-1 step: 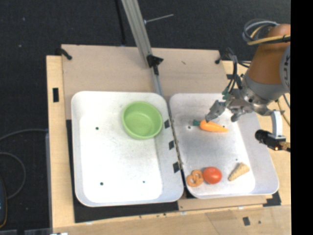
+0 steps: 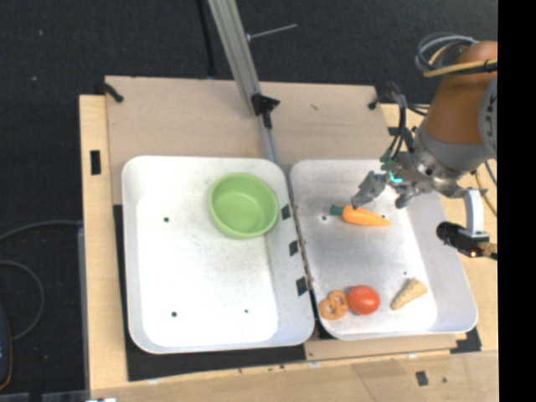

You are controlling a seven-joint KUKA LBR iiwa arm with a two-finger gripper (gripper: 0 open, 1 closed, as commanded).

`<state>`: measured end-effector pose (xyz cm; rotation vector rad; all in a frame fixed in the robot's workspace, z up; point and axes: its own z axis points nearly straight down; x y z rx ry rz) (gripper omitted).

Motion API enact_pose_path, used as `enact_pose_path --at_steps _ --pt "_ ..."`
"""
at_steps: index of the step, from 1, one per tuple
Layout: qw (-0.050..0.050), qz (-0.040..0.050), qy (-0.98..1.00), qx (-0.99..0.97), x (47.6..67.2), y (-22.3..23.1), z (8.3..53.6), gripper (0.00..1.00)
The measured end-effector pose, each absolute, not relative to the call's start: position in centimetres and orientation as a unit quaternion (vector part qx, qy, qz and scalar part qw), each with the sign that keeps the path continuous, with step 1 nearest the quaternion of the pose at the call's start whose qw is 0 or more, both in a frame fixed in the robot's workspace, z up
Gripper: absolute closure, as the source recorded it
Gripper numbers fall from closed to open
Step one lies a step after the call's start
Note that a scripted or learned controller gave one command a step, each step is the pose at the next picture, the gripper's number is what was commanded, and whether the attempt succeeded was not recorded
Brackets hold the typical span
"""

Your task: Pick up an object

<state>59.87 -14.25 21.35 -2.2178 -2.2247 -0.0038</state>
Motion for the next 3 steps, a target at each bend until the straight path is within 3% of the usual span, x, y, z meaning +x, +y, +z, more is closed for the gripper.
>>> enact_pose_path --at_steps 2,3 --pt "0.001 0.0024 -0.706 -0.708 60.2 -15.3 10.4 0.0" --pt "-0.002 -0.0009 -0.705 -0.709 60.5 -15.4 11.8 1.0"
